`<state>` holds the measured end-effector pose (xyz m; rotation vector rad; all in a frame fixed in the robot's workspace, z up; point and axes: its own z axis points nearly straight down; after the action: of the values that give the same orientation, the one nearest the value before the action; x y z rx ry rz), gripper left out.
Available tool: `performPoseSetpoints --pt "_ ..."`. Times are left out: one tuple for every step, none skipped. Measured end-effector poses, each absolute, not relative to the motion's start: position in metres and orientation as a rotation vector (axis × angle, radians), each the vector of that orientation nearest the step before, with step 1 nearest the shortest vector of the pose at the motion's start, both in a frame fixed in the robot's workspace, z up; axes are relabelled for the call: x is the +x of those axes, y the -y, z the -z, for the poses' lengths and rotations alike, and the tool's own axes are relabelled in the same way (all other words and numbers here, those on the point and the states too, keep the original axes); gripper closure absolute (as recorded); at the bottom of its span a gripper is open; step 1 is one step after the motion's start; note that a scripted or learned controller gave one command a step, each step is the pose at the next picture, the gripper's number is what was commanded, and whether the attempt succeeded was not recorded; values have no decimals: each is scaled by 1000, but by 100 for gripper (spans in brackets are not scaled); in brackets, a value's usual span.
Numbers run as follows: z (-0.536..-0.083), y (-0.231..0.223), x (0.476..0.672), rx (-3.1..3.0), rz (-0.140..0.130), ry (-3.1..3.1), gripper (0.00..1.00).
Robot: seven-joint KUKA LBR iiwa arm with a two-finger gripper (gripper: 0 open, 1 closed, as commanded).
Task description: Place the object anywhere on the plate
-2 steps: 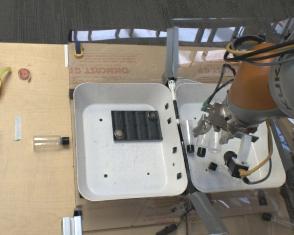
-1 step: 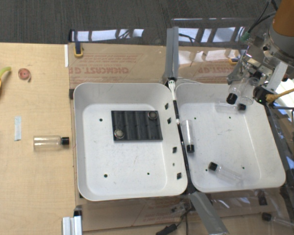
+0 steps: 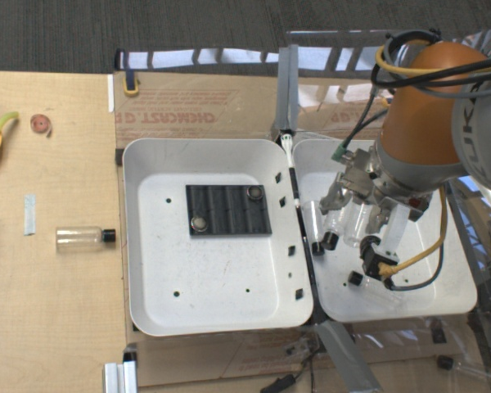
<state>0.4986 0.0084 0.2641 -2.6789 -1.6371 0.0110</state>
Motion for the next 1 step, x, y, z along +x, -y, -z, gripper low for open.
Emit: performPoseSetpoints --pt "-421 94 561 -2548 -7 1837 100"
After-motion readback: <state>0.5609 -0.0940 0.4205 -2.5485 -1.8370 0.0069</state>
